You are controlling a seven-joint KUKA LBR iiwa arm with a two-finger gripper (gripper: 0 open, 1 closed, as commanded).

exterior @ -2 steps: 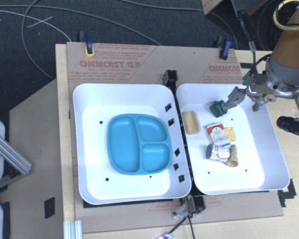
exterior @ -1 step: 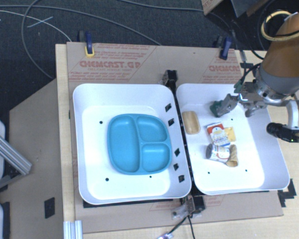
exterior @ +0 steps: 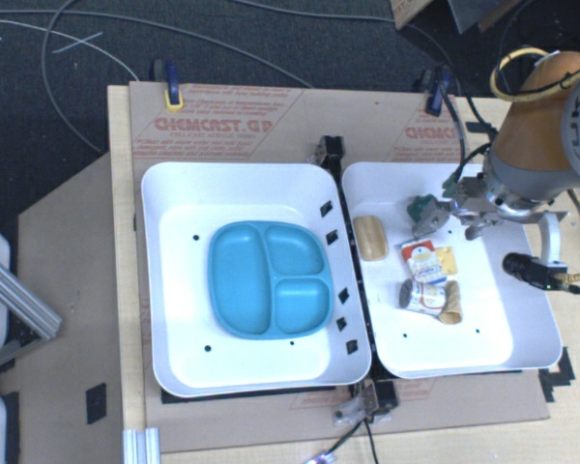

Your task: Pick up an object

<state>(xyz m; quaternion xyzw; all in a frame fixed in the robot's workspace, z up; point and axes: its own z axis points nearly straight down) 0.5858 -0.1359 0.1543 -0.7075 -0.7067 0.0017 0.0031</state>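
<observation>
Two white bins (exterior: 164,259), blue divided plate (exterior: 269,278) left, tool (exterior: 437,216) over right bin.

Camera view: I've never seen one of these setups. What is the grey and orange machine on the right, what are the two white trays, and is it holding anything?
This is one picture from a fixed camera above a bench, looking down at a slant. The grey and orange machine is a robot arm reaching in from the right. Its gripper, the part meant to pick things up, sits low over the right bin.

The two white trays are shallow bins set side by side. The left bin holds a blue divided plate. The right bin holds a tan oblong block, a small dark green item right by the gripper, a red and white packet and a few more small wrappers below it.

I cannot make out anything clearly held; the view is too coarse there to say.
</observation>
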